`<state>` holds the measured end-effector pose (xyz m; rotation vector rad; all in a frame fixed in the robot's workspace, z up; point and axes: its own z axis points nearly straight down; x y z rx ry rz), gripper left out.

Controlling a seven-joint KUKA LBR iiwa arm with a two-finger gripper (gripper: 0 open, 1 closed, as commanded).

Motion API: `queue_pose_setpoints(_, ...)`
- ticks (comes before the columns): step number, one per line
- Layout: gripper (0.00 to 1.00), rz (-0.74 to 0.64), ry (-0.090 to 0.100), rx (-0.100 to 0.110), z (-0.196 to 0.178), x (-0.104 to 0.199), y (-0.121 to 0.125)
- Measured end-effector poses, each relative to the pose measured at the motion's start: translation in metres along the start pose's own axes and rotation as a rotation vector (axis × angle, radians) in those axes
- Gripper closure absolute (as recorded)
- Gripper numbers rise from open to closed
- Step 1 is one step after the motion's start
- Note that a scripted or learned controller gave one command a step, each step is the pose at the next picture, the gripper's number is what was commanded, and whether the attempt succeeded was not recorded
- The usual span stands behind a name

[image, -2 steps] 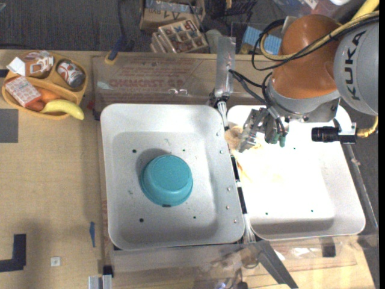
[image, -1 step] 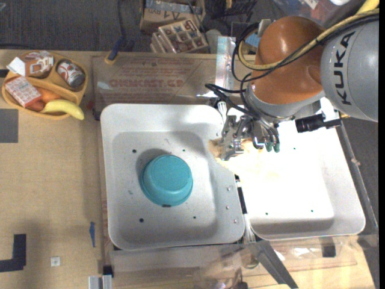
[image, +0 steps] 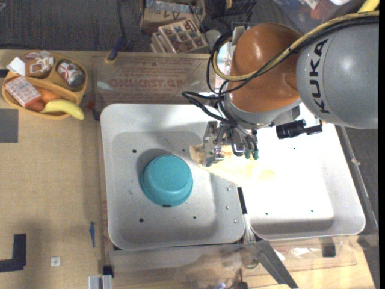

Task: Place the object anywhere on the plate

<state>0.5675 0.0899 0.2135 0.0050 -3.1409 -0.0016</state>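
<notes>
over the left bin's (image: pixel 114 125) right rim, near its far corner, the gripper (image: pixel 231 146) is hanging below the arm's (image: pixel 343 80) orange band (image: pixel 264 65). whether it is wide or narrow i cannot tell; the metal parts are blurring together there. a small pale, tan-looking object (image: pixel 200 155) is sitting just beside the gripper, on its left, touching or nearly touching it; whether it is being held i cannot tell. it is too small and blurred to name.

the plate (image: pixel 167 179), a teal round thing looking more like an upturned bowl, is lying in the middle of the left bin, apart from the gripper and nearer the front edge than the object is. the object is lying off the plate, toward the bin's far right corner.

the right bin (image: pixel 325 212) is standing side by side with the left one, their rims meeting. its far part is being covered by the arm, and a faint yellowish patch (image: pixel 255 172) is showing on its floor near the left rim. both bins are resting on a wooden bench (image: pixel 48 191).

at the bench's far left corner a yellow tray (image: pixel 12 95) is holding a banana (image: pixel 63 108), small boxes and cans. beyond the bench's far edge, dark floor, a cardboard box (image: pixel 171 8) and cables are showing, cut off by the top edge.
</notes>
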Motion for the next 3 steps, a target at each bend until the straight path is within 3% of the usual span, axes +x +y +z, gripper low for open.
queue_pose_setpoints(2,1.0,-0.003,0.0,0.0,-0.006,0.037,0.089)
queue_pose_setpoints(3,0.0,-0.003,0.0,0.0,-0.006,0.037,0.089)
